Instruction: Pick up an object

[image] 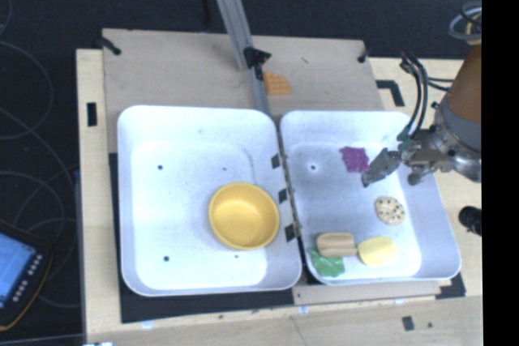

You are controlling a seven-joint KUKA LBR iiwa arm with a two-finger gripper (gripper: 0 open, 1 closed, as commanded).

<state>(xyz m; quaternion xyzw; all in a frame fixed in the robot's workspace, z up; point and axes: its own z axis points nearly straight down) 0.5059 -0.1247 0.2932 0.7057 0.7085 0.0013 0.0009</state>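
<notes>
You had two white bins (pixel 146 174); beside the round yellow bowl (pixel 243 215), the gripper (pixel 395 166) stood open, holding nothing.

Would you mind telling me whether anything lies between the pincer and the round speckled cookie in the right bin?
Nothing visible does. The pincer hangs above the right bin, and the cookie lies just below it in the picture with bare bin floor between. The purple piece sits off to the side.

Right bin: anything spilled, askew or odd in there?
Nothing spilled or broken. One oddity: a small green piece lies partly tucked under the tan block at the right white bin's near edge. The purple item, round speckled cookie and yellow lump lie separate.
</notes>
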